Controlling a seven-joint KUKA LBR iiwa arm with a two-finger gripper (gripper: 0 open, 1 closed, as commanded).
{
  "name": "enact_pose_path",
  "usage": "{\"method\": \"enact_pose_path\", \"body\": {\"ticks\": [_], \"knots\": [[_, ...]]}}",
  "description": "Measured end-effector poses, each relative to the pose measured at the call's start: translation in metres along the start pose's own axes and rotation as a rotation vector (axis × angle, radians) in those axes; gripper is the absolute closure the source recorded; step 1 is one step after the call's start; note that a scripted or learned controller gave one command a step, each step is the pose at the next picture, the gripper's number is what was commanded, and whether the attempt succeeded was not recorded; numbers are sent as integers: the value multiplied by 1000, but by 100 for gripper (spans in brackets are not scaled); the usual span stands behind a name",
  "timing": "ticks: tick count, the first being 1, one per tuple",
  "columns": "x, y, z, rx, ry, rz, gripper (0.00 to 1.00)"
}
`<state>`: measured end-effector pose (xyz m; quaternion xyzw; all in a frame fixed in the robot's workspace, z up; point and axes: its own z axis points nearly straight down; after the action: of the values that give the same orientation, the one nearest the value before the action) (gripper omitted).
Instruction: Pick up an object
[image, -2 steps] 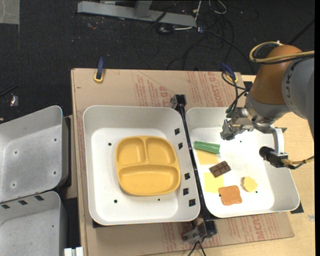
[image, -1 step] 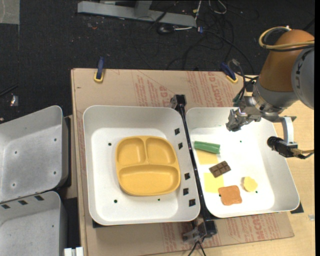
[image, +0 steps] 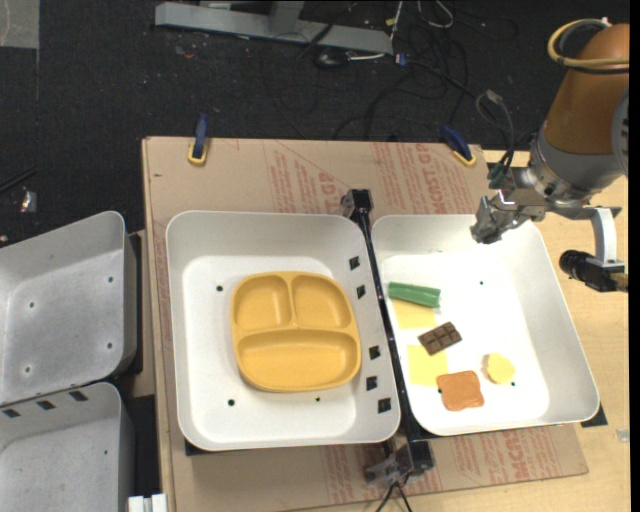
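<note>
The right bin holds a green cylinder, a brown chocolate-like block, a small yellow round piece, an orange slab and flat pale yellow sheets. My gripper hangs over the bin's far right corner, well above and behind these objects. Nothing shows between its fingers. Whether they are open or shut is too small to tell.
The left bin holds a yellow divided plate. A black divider with clips runs between the bins. Grey trays lie off the bench to the left. Cables trail behind the board.
</note>
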<state>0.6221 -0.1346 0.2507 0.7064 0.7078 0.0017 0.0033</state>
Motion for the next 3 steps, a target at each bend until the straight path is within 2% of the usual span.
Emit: {"method": "enact_pose_path", "body": {"ticks": [1,3], "knots": [[52,-18,-7,7,2,-3,100],[170,-48,12,10,4,-5,100]]}}
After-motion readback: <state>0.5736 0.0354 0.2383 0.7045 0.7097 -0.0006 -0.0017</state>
